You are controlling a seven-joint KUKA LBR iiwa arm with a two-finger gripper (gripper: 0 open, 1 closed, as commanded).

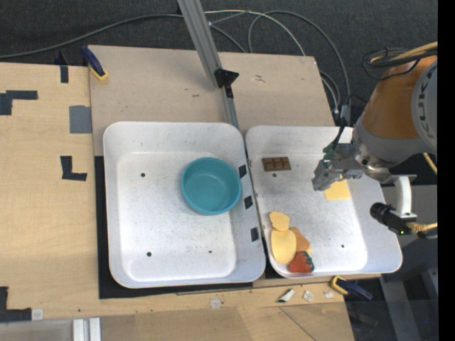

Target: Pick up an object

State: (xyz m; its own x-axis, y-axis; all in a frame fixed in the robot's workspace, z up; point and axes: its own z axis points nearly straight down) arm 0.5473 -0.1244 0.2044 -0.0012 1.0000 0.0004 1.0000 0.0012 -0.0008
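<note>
In the right bin (370, 261) lie a brown chocolate-bar piece (276, 164) near the back left, a flat yellow square (338, 190) toward the right, and a cluster of yellow, orange and red toy food pieces (288, 244) at the front left. My gripper (324, 182) hangs over the right bin, just left of the yellow square and partly over its edge. A blue bowl (210, 185) sits upright in the left bin (135, 254).
A slanted metal pole (206, 41) rises behind the bins. Cables (284, 20) trail across the dark floor at the back. Blue-and-yellow clamps (94, 62) hold the board at the back left and front right. The arm's body (398, 119) overhangs the right bin's right side.
</note>
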